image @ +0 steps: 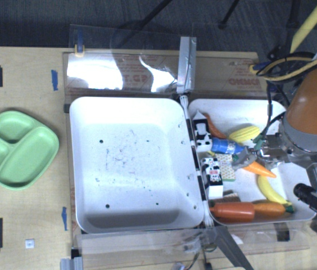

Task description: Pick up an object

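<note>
Arm (310,117) low over right bin (226,107)

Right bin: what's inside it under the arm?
The right bin holds corn, a blue can, a carrot, a banana and a sausage. The arm covers its right side.

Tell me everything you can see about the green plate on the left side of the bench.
The green plate is pale green, looks like smooth plastic, and has rounded corners. Raised ridges split it into three compartments: two small ones on its left and a long one on its right. It lies flat on the wooden bench, left of the white bins and apart from them. Nothing touches it except the bench.
</note>
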